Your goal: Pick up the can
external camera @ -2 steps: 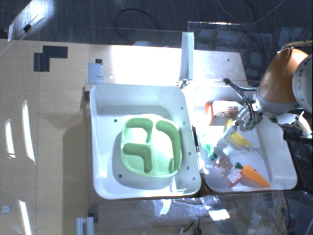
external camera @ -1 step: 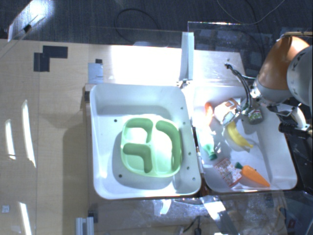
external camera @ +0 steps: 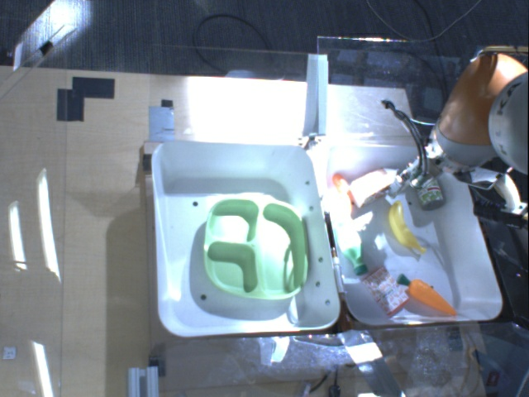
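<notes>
The can [external camera: 369, 186] looks like a red-orange and white cylinder lying on its side in the back left part of the right bin [external camera: 483, 292]. My gripper [external camera: 416, 185] hangs low over the back of that bin, just right of the can's end and above the banana [external camera: 403, 228]. From this view I cannot make out whether it touches the can. The grey arm with its orange band [external camera: 475, 98] comes in from the upper right.
The right bin also holds a carrot [external camera: 430, 297], a red patterned packet [external camera: 384, 289] and a green bottle [external camera: 355, 259] by the left wall. In the left bin [external camera: 169, 222] lies a green divided tray [external camera: 254, 246]. Cables trail behind the bins.
</notes>
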Robot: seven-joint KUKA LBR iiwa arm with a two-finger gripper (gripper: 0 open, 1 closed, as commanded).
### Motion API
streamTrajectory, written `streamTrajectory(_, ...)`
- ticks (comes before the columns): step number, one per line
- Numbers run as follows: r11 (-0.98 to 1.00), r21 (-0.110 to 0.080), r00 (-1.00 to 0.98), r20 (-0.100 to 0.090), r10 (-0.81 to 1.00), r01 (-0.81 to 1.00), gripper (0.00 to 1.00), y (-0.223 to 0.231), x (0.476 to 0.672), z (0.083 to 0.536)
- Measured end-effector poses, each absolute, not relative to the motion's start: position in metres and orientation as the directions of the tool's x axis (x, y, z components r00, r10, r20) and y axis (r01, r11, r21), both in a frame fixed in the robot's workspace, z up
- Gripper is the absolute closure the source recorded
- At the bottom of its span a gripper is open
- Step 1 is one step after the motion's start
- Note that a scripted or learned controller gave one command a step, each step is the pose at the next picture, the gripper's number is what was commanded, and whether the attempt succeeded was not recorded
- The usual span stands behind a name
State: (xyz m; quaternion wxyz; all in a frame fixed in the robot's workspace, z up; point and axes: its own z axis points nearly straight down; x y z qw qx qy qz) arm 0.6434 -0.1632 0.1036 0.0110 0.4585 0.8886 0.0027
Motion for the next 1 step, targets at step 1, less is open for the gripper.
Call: streamTrajectory(1,0.536,0.01,-0.535,-0.008,0.845,0.844,1.0,-0.1193,0.6086,0.1755)
